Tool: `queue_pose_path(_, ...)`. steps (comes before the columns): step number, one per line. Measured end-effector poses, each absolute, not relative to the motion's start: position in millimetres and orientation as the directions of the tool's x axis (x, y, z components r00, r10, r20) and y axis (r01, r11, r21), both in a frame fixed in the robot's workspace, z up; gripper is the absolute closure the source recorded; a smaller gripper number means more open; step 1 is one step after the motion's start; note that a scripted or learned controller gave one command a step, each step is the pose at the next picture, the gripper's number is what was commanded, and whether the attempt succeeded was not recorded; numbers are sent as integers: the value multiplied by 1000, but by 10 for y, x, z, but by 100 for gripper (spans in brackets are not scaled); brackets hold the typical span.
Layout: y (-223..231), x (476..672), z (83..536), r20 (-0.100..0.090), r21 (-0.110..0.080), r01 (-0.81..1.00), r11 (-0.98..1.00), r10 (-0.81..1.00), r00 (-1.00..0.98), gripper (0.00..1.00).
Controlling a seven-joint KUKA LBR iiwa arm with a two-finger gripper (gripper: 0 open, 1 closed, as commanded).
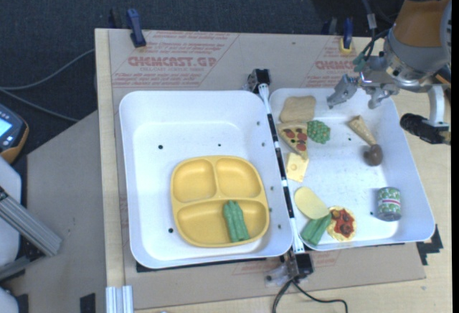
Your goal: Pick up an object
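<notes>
Currently the gripper (360,90) hangs over the far edge of the right bin (412,161), fingers spread wide and holding nothing, so the pick is not yet begun. Nearest candidates lie just below it: a wedge-shaped food piece (362,129) and a brown mushroom (372,154), with bare floor around both. A small can (389,203) stands near the right wall. Leftward, the yellow divided plate (217,198) carries a green vegetable (234,221).
</notes>
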State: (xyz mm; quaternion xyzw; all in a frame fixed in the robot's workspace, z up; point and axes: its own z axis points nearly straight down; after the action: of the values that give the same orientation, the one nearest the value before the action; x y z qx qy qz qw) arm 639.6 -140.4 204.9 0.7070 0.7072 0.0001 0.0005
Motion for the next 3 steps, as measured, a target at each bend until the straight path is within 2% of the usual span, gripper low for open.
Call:
queue_pose_path(1,-975,6272,1298,3,-8,1000,4,1000,-4,0)
queue_pose_path(2,-939,5972,860,0,7,1000,-3,1000,3,0)
queue_pose_path(3,-927,5996,995,2,12,1000,-1,1000,1,100)
